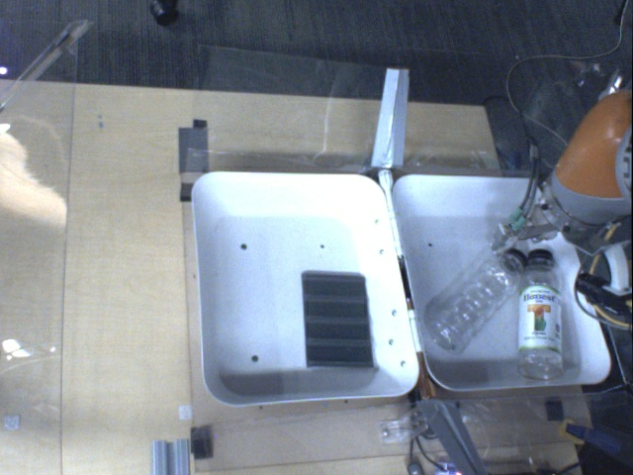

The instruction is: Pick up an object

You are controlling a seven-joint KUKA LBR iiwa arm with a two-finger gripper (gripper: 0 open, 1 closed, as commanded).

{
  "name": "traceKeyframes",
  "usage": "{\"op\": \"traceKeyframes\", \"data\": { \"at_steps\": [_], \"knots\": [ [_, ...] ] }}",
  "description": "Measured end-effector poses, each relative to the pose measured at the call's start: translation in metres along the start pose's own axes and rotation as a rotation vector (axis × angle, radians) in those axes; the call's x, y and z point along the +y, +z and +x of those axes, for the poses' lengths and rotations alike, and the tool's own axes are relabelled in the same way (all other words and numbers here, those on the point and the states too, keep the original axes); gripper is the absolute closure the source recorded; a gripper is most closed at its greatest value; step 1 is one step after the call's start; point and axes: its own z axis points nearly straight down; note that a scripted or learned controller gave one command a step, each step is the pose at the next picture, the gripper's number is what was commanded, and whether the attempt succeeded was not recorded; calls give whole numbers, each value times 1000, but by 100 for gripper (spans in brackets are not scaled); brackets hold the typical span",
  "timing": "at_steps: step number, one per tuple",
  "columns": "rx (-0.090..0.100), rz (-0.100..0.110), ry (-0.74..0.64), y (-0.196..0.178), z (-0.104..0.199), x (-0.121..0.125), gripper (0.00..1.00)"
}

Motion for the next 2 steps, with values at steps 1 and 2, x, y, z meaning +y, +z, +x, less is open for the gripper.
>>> {"op": "traceKeyframes", "data": {
  "at_steps": [1,2],
  "knots": [
    [1,9,-207,-68,0,53,100],
    [1,9,-207,-68,0,53,0]
  ]
}}
